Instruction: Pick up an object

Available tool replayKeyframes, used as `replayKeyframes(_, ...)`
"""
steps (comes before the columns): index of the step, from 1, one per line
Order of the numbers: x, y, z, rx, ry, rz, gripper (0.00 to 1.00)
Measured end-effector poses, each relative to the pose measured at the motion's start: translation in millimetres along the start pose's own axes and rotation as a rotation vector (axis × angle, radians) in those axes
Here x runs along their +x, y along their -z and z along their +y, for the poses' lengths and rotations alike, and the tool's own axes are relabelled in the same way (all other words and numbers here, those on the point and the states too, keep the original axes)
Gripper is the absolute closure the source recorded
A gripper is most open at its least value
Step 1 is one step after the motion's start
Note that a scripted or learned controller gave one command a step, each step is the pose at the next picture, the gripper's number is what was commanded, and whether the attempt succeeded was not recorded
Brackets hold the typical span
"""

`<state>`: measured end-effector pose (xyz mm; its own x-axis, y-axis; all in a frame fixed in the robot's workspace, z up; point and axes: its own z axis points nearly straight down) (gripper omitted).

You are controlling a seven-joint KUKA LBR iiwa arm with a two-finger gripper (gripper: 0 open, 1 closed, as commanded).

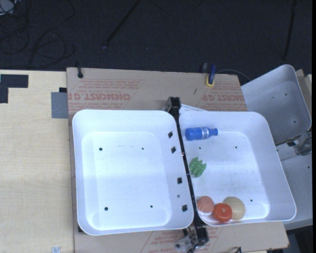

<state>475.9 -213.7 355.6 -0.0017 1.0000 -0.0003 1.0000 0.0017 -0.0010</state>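
A pale wooden bench (26, 167) is seen from above at a slant, with dark floor and loose cables behind it. On the bench lies a brown cardboard sheet (126, 91) printed with red lettering that reads upside down. On the cardboard sit two shallow white bins side by side, touching along a black strip with small clips. The left bin (79, 167) has only small dark holes in its floor. The right bin (263, 157) holds all the loose objects, any of which could be the thing to pick up. At the right edge of the view, beside the right bin, a grey metal plate (276, 96) tilts upward (it carries a few small holes). In the right bin, the largest item is a blue bottle (199, 134), lying on its side near the far left corner, neck pointing right. Just below it, against the black strip, lies a small green crinkled object (197, 167). In the near left corner three round items cluster, touching: a beige ball (236, 206), a peach-coloured round piece (204, 204), and between them, nearest the rim, a red-orange ball (222, 213). A small yellow and blue clamp (210, 78) grips the cardboard's far edge.
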Motion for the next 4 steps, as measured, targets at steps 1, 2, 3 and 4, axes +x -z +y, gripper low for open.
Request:
replayKeyframes(1, 1.9, -153.5, -2.3, 0.014, -0.002, 0.007, 1.00)
replayKeyframes(2, -0.7, -17.5, 4.6, -0.012, 0.000, -0.004, 1.00)
replayKeyframes(3, -0.2, -1.9, 0.0, -0.001, 0.000, 0.000, 1.00)
replayKeyframes(4, 0.2, -11.3, 0.1, 0.001, -0.002, 0.000, 1.00)
